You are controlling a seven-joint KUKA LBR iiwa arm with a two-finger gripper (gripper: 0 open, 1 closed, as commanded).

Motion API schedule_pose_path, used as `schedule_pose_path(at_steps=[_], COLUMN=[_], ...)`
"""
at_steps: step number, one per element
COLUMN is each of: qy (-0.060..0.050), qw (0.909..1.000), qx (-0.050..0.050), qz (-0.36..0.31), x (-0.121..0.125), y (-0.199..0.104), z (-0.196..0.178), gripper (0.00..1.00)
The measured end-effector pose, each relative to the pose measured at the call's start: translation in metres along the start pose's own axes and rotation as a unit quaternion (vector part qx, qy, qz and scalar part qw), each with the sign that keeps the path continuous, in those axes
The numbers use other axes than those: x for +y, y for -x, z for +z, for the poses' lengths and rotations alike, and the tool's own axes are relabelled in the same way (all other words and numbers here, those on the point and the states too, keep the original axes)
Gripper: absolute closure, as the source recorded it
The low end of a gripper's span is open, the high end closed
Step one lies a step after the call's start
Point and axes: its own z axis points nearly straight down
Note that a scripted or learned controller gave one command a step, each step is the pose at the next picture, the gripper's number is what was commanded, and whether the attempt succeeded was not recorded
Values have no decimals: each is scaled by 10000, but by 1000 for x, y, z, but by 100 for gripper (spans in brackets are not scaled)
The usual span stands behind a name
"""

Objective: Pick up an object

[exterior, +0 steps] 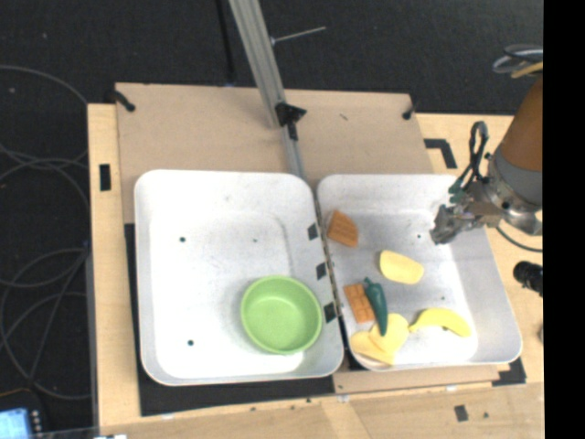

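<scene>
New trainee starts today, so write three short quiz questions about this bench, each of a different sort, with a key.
1. True or false: the green bowl sits in the left bin.
2. Which lies nearest the hand? A) yellow potato-like piece B) banana C) green pepper
3. Fill in: the orange bread-like piece lies against the right bin's ____ wall.

Key: 1 true; 2 A; 3 left.

Metal pole [260,48], black cables [41,163]
</scene>
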Motion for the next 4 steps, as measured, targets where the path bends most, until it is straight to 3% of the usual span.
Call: schedule_pose_path(at_steps=[3,4], qy=[2,-12], qw=[10000,10000], qx=[7,0], qz=[-5,-1], x=[31,32], y=[-161,-222], z=[-20,-9], gripper=[100,100])
